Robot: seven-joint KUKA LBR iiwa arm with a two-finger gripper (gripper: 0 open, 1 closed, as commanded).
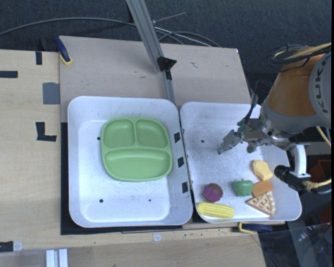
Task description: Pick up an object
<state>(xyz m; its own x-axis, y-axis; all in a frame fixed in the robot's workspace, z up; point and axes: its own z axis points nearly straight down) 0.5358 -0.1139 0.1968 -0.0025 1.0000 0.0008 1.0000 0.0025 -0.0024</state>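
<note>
Now the arm must choose one toy food and come down on it cleanly. All the pieces lie together in the near corner of the right bin (211, 115): a purple round piece (213, 192), a green piece (242, 187), a yellow block (261, 169), an orange piece (262, 188) that touches a pizza slice (262, 204), and a corn cob (215, 209) along the near rim. I think the purple piece or the corn is the better choice, because each has free space around it, while the orange piece and the pizza slice are crowded. The pincer should come straight down with one finger on each side.

The pincer (229, 143) hangs over the bare middle of the right bin, apart from all the pieces. It seems to hold nothing, but whether its fingers are apart or together, I cannot tell. The left bin (78, 149) carries a green divided plate (137, 149).
</note>
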